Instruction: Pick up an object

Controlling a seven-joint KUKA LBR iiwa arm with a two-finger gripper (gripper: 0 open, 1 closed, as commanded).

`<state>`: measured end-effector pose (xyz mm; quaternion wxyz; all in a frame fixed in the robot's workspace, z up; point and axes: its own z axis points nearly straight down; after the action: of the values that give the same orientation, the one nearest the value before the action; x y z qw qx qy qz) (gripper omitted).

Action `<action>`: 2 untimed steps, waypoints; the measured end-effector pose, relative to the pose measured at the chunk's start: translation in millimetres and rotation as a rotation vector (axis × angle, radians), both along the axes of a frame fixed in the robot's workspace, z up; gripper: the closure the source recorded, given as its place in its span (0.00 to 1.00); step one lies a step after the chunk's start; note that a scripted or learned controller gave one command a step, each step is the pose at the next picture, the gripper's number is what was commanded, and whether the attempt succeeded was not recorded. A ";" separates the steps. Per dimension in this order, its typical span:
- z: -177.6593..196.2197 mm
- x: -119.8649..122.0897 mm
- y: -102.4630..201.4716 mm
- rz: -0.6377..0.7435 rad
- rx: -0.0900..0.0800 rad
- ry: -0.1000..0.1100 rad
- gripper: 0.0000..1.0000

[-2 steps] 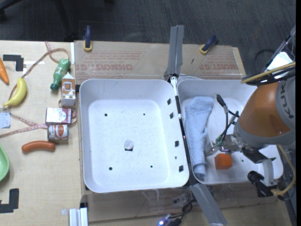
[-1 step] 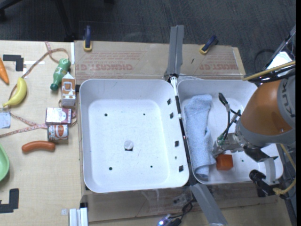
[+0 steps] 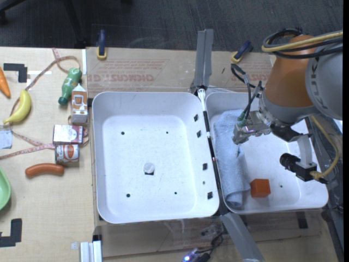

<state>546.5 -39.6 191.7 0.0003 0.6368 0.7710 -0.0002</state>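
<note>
The right bin (image 3: 305,201) holds a pale blue-grey cloth (image 3: 228,162) lying along its left side and an orange cube (image 3: 260,188) near its front. In the left bin (image 3: 109,146), a small whitish round object (image 3: 149,169) lies near the middle. My gripper (image 3: 240,140) hangs from the orange-banded arm, low over the upper part of the cloth. It is well behind the cube. Nothing can be seen held in it.
On the wooden bench to the left lie a banana (image 3: 19,108), a green bottle (image 3: 69,84), a small carton (image 3: 79,106), a can (image 3: 67,153) and a sausage (image 3: 44,170). A black ridge with clips (image 3: 207,146) separates the bins. Cables (image 3: 297,37) loop over the arm.
</note>
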 end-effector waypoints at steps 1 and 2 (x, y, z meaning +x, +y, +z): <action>-0.8 -0.4 -0.5 0.000 -0.001 0.002 0.00; -65.4 -29.6 -65.9 -0.074 -0.001 0.004 0.00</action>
<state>516.9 -105.5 126.3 -0.0011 0.6647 0.7471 -0.0018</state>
